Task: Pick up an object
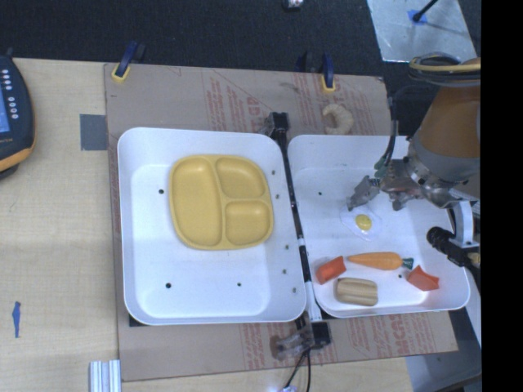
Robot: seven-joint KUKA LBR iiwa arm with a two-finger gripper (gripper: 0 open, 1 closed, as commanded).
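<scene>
In the right bin (327,158) lie a small fried-egg toy (364,223), an orange carrot (376,260), a red piece (330,269) at the carrot's left, another red piece (422,279) at its right, and a tan bread roll (356,291). My gripper (378,198) hangs over the middle of this bin, just above and behind the egg toy. Its two grey fingers (359,195) are spread apart and open, with nothing between them. The arm's orange wrist band (449,125) rises at the right.
The left bin (135,243) holds a yellow divided plate (221,201). Blue clamps (328,73) and a beige ring (337,118) sit on the cardboard behind the bins. A handheld pendant (12,113) lies at the far left.
</scene>
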